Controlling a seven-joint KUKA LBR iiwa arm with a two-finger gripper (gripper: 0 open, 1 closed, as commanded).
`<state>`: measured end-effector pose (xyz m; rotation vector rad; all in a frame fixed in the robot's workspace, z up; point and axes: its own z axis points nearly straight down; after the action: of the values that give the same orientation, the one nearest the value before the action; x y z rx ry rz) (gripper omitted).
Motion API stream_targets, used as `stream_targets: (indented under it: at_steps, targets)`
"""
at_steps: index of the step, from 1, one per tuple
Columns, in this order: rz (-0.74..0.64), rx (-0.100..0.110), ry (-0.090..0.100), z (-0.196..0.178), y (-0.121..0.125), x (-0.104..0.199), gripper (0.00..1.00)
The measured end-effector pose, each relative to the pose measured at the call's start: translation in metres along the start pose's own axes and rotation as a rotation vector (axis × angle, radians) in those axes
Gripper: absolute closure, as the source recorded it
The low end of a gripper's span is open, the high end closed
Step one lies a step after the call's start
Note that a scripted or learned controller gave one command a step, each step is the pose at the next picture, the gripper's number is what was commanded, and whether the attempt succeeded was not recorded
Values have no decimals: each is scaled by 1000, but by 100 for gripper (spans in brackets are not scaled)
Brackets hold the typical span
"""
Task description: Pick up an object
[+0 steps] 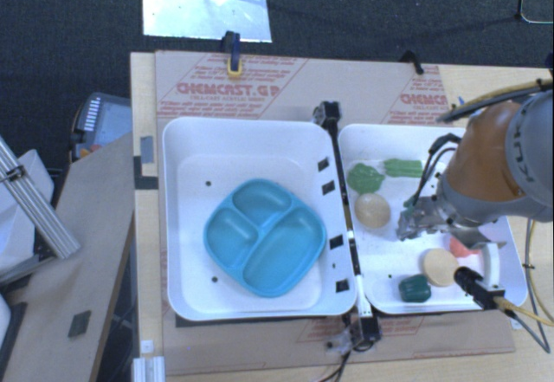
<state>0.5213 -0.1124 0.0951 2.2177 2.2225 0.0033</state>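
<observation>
The right bin holds several small items. A light green leafy piece and a green oblong piece lie at its back. A beige ball sits near the left wall. At the front are a tan round piece and a dark green block. A red-pink item peeks out from under the arm. My gripper hangs low over the bin's middle, just right of the beige ball and apart from it.
The left bin carries a blue divided plate. A black clip strip runs along the wall between the bins. The grey and orange arm covers the right bin's right side.
</observation>
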Motion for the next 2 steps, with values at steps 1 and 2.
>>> stream_targets:
  at_steps: [1,2]
  targets:
    - [-1,0,-1,-42,1,1,100]
    - [-2,-3,-1,-87,1,6,100]
